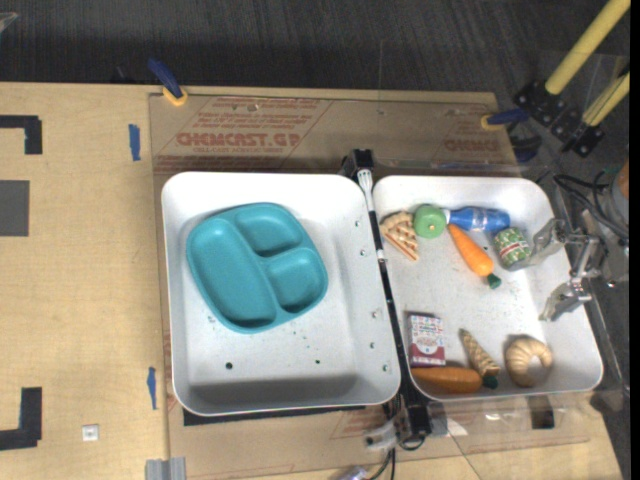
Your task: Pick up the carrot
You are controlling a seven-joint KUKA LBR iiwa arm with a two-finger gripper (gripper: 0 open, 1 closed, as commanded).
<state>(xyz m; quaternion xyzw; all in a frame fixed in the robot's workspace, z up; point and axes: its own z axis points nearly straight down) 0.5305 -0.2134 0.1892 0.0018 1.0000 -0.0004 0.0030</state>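
Camera view: looks down at a slant on a tan counter [80,298] that carries two shallow white bins side by side.
Pincer: a metallic two-finger pincer [566,268] sits at the right edge of the right bin [560,318], low over its right wall; whether it is released or clenched cannot be told, and nothing shows between its tips.
Carrot: an orange carrot [471,251] with a small dark green end lies tilted in the upper middle of the right bin, left of the pincer and apart from it.
Near the carrot: a green ball [430,221] lies at its upper left, a blue bottle [480,218] just above it, and a green patterned can [513,247] just to its right, between the carrot and the pincer.
Further left of the pincer: a ridged tan pastry [400,234] lies by the bin's left wall.
Below and left of the pincer: a small red and white box [427,338], a tan cone [476,351], a rounded tan bread roll [527,358] and a long orange-brown sausage [447,378] along the bin's front wall.
Left bin: the left bin [200,368], well apart from the pincer, holds a teal divided plate [215,268].
Bin join: a black clamp [360,160] sits at the top of the seam between the bins.
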